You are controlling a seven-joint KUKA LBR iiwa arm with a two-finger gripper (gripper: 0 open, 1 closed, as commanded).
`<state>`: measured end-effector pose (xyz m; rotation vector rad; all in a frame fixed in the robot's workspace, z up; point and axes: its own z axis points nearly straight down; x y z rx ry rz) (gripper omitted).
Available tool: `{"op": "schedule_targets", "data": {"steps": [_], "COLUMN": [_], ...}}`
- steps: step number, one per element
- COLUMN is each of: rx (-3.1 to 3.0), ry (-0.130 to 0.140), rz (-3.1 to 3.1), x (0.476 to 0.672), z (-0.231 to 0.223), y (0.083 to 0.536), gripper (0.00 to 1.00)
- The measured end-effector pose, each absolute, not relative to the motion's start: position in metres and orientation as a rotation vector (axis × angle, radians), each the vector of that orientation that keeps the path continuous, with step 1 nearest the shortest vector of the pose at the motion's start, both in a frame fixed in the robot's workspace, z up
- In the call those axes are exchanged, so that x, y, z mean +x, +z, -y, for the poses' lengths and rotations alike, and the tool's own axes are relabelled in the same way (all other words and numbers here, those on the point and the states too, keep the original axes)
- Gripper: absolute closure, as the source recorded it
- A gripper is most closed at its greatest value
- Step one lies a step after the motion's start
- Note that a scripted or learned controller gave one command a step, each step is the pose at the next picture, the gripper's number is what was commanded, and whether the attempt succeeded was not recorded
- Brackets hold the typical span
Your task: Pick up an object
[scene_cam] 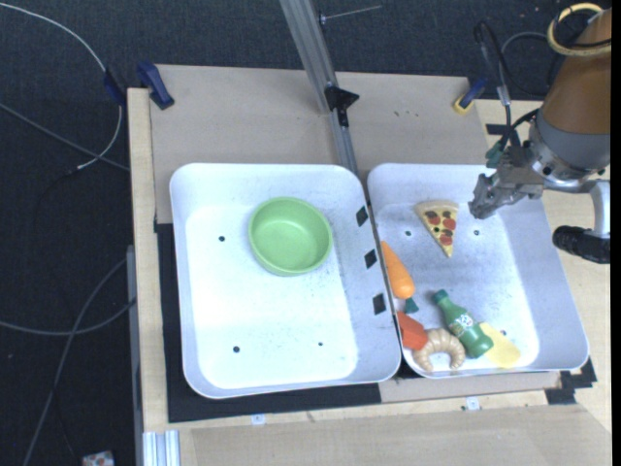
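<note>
Camera view: the pick is not yet made, and every object lies in the bins. Nearest, below the pizza slice (439, 223), sit croissant (441, 348), bottle (462, 324) and carrot (396, 272). The slice lies just left of the tool (488, 200). Its opening cannot be told; nothing visibly held.

My gripper (485, 205) hangs over the right bin (543, 280), just right of the pizza slice (439, 223); a bowl (290, 235) sits in the left bin (223, 338).
</note>
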<state>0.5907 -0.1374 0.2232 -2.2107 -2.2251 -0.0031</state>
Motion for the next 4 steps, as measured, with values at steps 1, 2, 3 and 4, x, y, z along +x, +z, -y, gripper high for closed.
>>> {"op": "schedule_targets", "data": {"steps": [1, 2, 3, 4], "rx": [-2.205, -2.212, -2.212, -2.211], "ry": [0.003, -0.005, -0.005, -0.004], "rz": [2.220, 2.227, 2.227, 2.227], "x": [0.579, 0.585, 0.583, 0.578], "z": [0.075, 0.019, -0.031, -0.086], "y": [0.228, 0.239, 0.248, 0.253], "gripper": [1.00, 1.00, 1.00, 1.00]}}
